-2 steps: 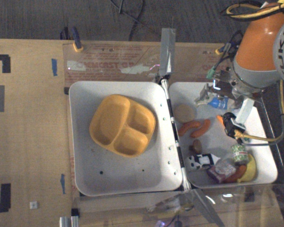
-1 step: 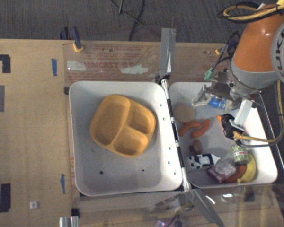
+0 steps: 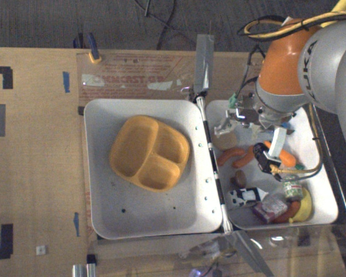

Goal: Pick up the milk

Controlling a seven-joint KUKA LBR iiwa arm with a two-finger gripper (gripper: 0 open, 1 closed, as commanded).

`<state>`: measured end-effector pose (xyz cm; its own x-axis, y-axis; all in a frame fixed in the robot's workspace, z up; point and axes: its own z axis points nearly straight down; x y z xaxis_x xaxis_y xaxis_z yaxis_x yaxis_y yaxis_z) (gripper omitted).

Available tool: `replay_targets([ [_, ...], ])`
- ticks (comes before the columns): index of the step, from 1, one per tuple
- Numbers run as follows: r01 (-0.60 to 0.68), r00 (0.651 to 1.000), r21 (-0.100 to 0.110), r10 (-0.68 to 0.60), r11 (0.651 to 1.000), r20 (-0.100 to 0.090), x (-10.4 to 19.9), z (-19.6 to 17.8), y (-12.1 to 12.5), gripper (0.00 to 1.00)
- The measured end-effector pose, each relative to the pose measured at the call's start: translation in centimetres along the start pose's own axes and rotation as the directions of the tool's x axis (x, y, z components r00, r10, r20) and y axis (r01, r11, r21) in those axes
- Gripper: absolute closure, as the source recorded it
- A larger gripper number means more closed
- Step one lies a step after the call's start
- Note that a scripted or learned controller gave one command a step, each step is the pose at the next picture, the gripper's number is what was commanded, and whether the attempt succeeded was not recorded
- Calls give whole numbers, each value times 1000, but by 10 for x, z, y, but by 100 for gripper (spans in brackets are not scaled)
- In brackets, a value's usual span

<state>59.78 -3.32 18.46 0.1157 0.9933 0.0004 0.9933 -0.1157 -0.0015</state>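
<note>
The milk (image 3: 245, 197) is a small carton with black and white cow patches. It lies on its side near the front left of the right bin (image 3: 324, 203). My gripper (image 3: 229, 124) hangs over the back left part of that bin, close to the divider between the bins. It is well apart from the milk, further back, and touches nothing I can make out. The grey arm with its orange band (image 3: 282, 68) comes in from the upper right.
Around the milk lie a brown sausage (image 3: 233, 156), a small dark brown piece (image 3: 240, 179), a carrot (image 3: 277, 153), a purple packet (image 3: 264, 212), a green-lidded jar (image 3: 292, 188) and a banana (image 3: 303, 209). A yellow divided plate (image 3: 150, 153) sits in the left bin (image 3: 104, 212).
</note>
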Motion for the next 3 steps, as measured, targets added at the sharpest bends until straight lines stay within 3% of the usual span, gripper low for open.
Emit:
replay_targets([
  [1, -26, 1000, -1, 26, 1000, 1, -15, -106, -90, 0],
  [2, 12, 1000, 0, -12, 1000, 0, -8, -21, -119, 0],
  [3, 10, 1000, -1, -10, 1000, 1, -8, -30, -118, 100],
])
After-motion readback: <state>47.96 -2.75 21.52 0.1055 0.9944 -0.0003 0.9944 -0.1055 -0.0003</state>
